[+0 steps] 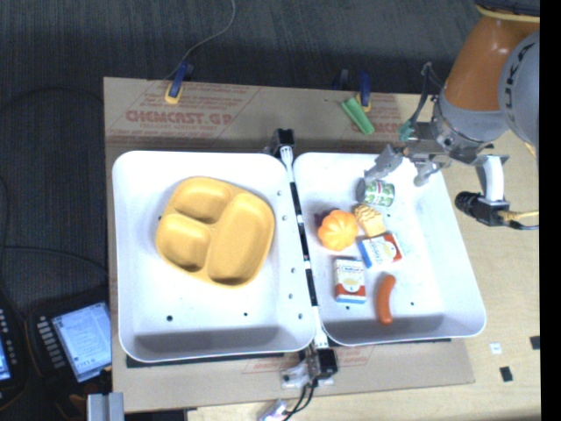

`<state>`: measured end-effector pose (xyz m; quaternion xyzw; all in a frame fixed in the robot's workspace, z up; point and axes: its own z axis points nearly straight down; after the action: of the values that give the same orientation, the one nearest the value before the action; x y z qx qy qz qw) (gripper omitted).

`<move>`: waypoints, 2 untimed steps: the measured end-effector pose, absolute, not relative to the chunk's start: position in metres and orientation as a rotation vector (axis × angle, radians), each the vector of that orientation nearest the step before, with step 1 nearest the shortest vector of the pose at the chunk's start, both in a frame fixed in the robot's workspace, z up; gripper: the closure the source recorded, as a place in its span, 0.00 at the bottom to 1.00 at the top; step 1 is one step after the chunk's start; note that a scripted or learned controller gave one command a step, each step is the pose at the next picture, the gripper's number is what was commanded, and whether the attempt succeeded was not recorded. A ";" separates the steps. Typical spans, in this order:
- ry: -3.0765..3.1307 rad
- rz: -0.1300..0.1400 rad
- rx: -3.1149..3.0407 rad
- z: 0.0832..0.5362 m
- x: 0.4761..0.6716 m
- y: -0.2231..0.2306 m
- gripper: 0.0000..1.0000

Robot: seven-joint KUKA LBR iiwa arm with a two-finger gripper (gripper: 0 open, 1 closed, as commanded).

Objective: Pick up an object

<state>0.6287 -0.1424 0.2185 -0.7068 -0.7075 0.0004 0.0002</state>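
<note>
My gripper [404,168] hangs over the far end of the right bin [434,253], open, with nothing between its fingers. Its left finger [385,162] is just above a small green and white can [379,192] lying on its side. Nearer the front lie an orange pumpkin-like ball [338,229], a yellow piece [369,218], a blue, white and red packet [379,249], a small red and white carton [351,281] and a red sausage [386,298].
A large yellow bread-shaped object [215,229] sits in the left bin [145,310]. Behind the bins a green marker [358,115] and two blue clamps [180,82] [364,87] rest on the cardboard sheet [254,112]. A tablet [76,340] lies at the lower left.
</note>
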 end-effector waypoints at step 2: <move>-2.224 -0.004 -2.224 0.106 0.621 -0.123 1.00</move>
<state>0.6211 -0.1235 0.1063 -0.7071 -0.7071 -0.0013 -0.0016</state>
